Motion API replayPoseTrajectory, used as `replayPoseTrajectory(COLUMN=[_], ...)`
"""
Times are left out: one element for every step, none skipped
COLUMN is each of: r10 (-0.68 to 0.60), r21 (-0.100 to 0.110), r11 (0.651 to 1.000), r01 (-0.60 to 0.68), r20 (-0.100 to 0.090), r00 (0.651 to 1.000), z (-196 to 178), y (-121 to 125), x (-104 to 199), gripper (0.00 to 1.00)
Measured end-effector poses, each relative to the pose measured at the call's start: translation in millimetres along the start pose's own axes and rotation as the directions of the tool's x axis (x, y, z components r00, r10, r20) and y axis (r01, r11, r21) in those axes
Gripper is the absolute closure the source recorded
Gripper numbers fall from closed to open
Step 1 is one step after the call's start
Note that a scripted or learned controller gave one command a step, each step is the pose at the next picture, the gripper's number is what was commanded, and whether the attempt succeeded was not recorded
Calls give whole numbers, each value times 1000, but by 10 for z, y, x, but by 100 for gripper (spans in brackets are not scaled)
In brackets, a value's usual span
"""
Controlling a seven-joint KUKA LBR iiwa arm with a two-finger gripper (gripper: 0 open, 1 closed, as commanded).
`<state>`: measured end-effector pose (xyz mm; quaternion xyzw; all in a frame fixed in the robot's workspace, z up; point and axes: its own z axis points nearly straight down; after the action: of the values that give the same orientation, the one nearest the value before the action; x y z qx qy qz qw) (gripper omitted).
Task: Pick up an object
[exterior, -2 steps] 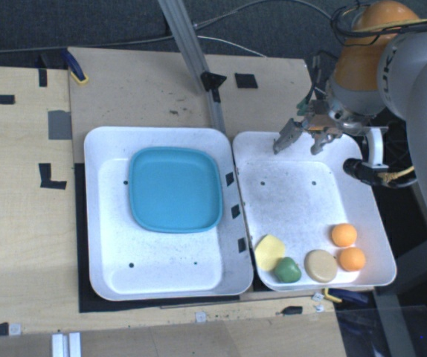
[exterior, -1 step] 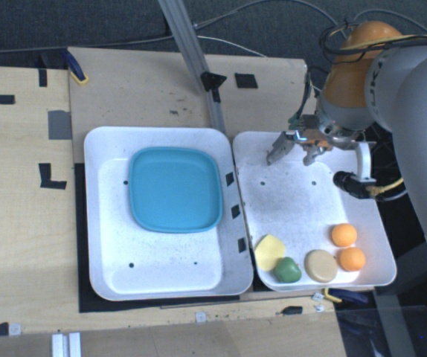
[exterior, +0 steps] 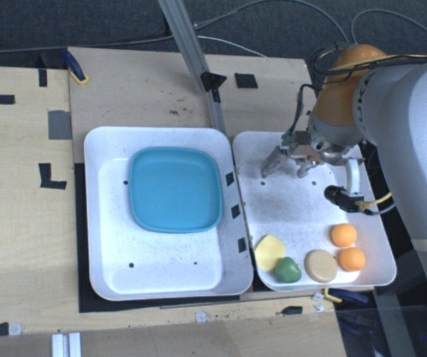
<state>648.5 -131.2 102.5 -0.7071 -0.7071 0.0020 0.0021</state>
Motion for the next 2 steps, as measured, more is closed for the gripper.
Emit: replayPoseTrajectory(r10=[-1,-1], r21=[-6,-9], r11=[1000,1000], r01=[1,1], r20=[1,1], r00=[1000,1000], z=[-133,-552], y=[16,7], x=[5,15], gripper=[100,100])
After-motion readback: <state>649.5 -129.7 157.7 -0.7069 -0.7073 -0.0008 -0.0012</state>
